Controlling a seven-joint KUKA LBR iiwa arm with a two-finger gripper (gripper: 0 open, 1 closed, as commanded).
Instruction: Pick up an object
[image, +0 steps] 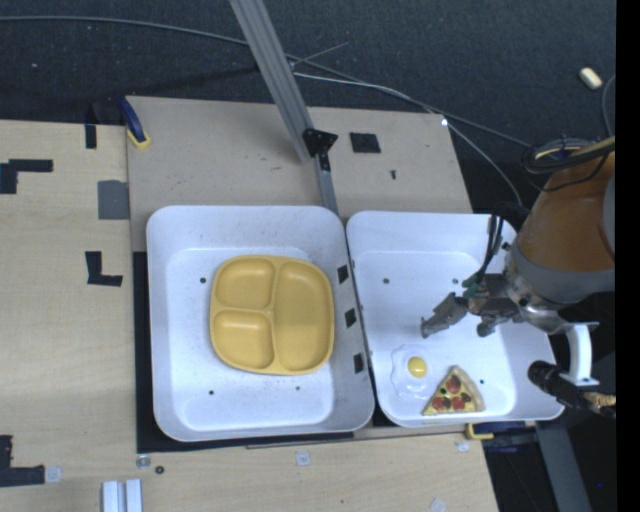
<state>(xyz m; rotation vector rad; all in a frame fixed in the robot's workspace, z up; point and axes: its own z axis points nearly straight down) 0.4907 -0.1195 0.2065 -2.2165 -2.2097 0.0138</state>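
A slanted overhead look at a tan tabletop (60, 300) carrying two shallow white bins side by side. The left bin (180, 300) holds a yellow plate (271, 315) divided into three compartments, lying flat near the bin's middle. The right bin (400, 250) holds two small toy foods near its front edge — a fried egg (411, 370) with a yellow yolk, and just beside it to the right a pizza slice (454, 392) with red toppings. A grey arm with an orange band (565, 225) reaches in from the right. Its claw (462, 316) sits low over the right bin, above and apart from the egg and pizza; its two dark fingers are spread apart, with nothing between them — one finger (440, 320) points left.
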